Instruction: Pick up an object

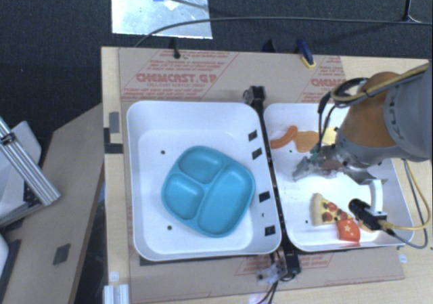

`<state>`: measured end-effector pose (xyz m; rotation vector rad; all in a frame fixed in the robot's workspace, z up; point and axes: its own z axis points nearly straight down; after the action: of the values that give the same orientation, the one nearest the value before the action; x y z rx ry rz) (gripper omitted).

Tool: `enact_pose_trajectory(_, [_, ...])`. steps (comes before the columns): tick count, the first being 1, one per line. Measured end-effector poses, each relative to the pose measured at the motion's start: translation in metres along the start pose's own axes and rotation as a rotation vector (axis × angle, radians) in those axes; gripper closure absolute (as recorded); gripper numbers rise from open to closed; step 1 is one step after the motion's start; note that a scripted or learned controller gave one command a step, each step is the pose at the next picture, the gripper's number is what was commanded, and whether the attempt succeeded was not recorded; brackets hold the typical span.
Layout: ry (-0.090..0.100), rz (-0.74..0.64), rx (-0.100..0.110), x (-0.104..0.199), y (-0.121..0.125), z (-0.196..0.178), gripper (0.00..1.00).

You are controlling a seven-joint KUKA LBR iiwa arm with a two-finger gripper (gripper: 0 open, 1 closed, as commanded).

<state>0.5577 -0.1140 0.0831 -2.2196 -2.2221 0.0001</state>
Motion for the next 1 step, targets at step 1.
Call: enact_pose_trajectory(1, [-0.001,0.000,-0.004,-0.0003,0.0011,-0.0126,1.00])
